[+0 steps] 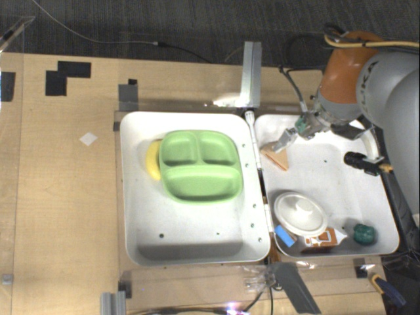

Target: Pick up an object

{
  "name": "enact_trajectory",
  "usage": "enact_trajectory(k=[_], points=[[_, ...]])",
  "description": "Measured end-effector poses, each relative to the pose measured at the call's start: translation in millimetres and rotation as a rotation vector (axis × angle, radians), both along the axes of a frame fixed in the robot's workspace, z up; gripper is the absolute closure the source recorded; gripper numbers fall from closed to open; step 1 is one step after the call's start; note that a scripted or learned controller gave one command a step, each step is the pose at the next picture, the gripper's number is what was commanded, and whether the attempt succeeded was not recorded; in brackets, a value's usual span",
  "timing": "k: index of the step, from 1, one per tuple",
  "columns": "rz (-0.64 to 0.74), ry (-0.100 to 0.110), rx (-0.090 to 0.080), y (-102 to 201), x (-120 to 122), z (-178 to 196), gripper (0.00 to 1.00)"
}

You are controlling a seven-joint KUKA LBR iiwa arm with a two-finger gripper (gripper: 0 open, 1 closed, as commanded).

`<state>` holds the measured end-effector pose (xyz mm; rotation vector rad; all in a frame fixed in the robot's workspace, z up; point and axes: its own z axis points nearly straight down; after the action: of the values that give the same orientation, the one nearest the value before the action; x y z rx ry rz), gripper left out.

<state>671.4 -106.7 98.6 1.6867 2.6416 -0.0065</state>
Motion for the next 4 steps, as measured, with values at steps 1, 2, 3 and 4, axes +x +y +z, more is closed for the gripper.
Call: enact_trajectory(k=[1,2,3,4], points=[[0.271,-0.006,0.005,60,0,90,0.00],[0.316,-0.004,0.005,54,-87,160,0.00],[0.265,-0.003,0.005,31,-52,133,0.00],[0.148,0.001,0.007,70,-132,86,0.00]])
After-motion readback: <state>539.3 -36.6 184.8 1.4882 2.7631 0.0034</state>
